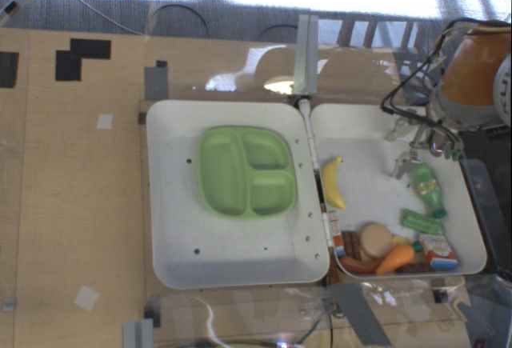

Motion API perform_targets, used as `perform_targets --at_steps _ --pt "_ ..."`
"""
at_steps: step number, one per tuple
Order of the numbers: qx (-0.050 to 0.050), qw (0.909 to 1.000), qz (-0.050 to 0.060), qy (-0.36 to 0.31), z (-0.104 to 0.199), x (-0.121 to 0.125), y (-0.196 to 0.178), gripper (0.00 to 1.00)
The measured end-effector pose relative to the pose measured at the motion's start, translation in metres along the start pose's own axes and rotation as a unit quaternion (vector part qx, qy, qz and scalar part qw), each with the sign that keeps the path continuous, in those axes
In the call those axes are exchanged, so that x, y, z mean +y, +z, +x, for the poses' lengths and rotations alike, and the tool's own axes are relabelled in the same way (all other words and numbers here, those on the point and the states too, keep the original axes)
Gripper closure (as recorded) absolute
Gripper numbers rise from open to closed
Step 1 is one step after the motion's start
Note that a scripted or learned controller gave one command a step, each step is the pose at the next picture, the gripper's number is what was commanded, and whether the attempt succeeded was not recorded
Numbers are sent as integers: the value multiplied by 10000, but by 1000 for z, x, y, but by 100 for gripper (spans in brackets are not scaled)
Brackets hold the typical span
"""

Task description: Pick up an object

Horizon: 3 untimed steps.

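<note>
While the wooden surface (pixel 72 178) on the far left sits bare but for a few black markings, the action builds to the right. First comes the left bin (pixel 172 250), and in it a green divided plate (pixel 245 171), lying flat. Cross the divider and we reach the right bin (pixel 364 150), where the pickable items are gathered: a yellow banana (pixel 333 183) against the left wall, then a cluster along the near edge with a round tan piece (pixel 376 241), an orange carrot (pixel 395 260) and a small carton (pixel 438 252). Further right lie a green block (pixel 422 222) and a green bottle (pixel 429 190), tilted. Just beside that bottle's upper end hangs the end effector (pixel 406 162), low over the bin's far right part, the grey and orange arm (pixel 476 70) looming behind it. Are its fingers spread or closed? Cannot tell from this angle, and nothing shows between them. So, by my reading, nothing is picked up yet: the grasp and the lift are all still to do, with the bottle the likeliest candidate.
</note>
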State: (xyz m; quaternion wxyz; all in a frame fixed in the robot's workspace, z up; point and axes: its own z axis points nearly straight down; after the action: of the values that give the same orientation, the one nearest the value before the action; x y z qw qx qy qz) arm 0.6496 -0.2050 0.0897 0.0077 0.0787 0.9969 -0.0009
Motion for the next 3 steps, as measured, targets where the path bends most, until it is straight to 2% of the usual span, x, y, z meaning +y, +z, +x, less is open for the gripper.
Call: perform_targets --at_steps 1,2,3 --pt "26 9943 3 1068 41 -7 1 0" --pt "-61 9947 5 1024 36 -5 -15 100" --pt "-43 9862 -16 1655 9 54 -139 100"
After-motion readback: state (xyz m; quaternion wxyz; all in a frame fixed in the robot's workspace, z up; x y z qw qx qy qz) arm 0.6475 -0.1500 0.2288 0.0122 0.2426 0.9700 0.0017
